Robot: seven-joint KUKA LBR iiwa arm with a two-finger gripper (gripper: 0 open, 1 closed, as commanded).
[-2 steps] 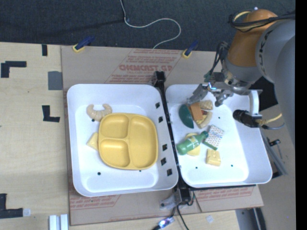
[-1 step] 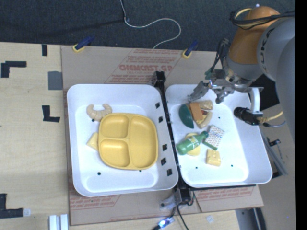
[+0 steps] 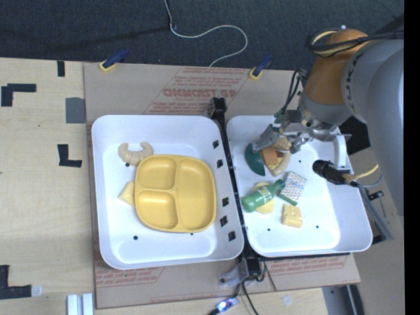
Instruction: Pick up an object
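Over the right bin, upper left part, the claw sits low among the clutter. Cannot tell its state: parts merge with items below. Directly under and touching it in view: an orange-brown item, with a dark green piece just left. Below lie a green bottle, a patterned packet and a yellow block. Left bin holds a yellow tray and a tan curl.
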